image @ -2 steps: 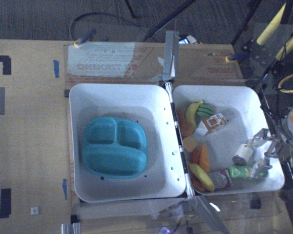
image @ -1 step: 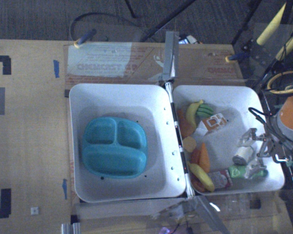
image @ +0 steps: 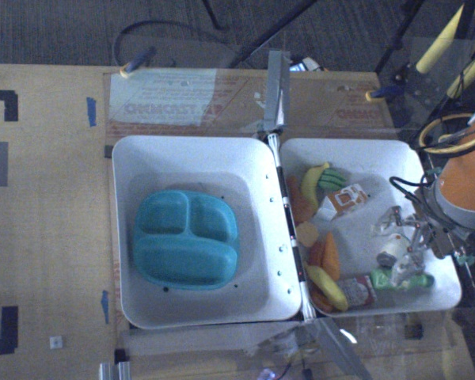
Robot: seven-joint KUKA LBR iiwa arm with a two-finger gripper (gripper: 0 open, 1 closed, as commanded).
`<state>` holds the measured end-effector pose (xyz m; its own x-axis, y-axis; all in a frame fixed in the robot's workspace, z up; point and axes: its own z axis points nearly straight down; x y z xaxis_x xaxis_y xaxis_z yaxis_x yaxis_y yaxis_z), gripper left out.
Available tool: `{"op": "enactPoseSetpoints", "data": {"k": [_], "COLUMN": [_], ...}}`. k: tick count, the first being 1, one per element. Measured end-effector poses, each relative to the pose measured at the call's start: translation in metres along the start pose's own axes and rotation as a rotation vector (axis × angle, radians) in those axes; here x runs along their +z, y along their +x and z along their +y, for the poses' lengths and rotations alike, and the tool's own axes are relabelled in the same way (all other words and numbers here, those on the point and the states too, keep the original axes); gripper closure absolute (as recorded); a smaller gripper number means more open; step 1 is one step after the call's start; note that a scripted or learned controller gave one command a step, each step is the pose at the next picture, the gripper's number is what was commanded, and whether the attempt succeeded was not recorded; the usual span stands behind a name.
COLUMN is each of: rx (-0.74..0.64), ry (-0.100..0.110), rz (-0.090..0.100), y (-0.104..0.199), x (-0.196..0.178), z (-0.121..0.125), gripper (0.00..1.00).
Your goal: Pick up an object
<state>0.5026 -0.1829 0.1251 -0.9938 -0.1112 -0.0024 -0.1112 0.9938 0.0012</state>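
Plainly, the gripper [image: 406, 240] hangs low over the right bin [image: 396, 155], fingers apparently spread and holding nothing, just above the green bottle [image: 401, 279] and white cup [image: 390, 249], so closing could nudge either aside.

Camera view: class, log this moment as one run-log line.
pincer over right bin | nothing seen held | green bottle beneath | blue tray in left bin

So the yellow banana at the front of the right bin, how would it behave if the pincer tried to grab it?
The banana looks like smooth toy plastic, so probably stiff, light and somewhat slippery. Its curved, rounded shape may let it rock or slip out of a pinch. It lies against the orange pieces and the bin wall, so a push would likely jam it.
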Motion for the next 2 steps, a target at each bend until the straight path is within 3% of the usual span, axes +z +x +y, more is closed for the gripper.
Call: {"op": "enactPoseSetpoints", "data": {"k": [1,2], "rx": [-0.209,-0.258], "ry": [0.009,-0.001], "rz": [-0.004,0.003], "y": [0.002,-0.148], "x": [0.035,0.038], "z": [0.058,0.058], "gripper": [0.00,0.00]}}
